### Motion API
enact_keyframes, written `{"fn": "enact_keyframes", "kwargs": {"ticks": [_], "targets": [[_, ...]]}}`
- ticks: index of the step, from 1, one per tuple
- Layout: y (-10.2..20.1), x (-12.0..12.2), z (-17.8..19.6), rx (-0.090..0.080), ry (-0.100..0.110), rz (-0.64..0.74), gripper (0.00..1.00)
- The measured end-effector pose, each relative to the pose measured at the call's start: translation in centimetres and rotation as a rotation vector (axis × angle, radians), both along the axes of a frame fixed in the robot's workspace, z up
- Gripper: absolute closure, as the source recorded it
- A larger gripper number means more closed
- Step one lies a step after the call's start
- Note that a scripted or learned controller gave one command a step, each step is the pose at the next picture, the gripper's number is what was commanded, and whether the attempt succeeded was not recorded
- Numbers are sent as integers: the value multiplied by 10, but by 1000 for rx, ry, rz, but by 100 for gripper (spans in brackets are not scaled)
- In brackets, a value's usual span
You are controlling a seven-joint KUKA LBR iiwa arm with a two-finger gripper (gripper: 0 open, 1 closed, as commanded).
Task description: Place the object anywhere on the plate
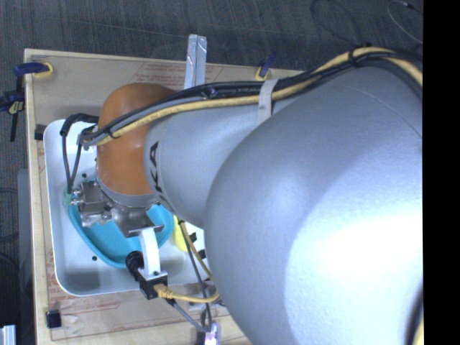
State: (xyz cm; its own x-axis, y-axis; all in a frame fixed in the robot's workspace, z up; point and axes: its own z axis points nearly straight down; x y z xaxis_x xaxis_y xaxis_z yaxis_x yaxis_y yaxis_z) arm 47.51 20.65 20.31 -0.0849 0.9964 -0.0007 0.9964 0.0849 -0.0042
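Hovering low over the blue plate (108, 239) (left bin (61, 192)), the pincer (97, 207) hides its grip; releasing likely follows.

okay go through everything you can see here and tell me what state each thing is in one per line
Arm: reaching over the left bin, covering most of the bench.
Gripper: low over the plate.
Blue plate: flat in the left bin, partly hidden under the wrist.
Left bin: upright on the bench.
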Motion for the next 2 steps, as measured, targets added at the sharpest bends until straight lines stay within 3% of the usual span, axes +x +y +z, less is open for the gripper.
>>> {"fn": "enact_keyframes", "kwargs": {"ticks": [1,2], "targets": [[0,0,0,0,0,0,0],[-30,48,83,1,-1,197,0]]}}
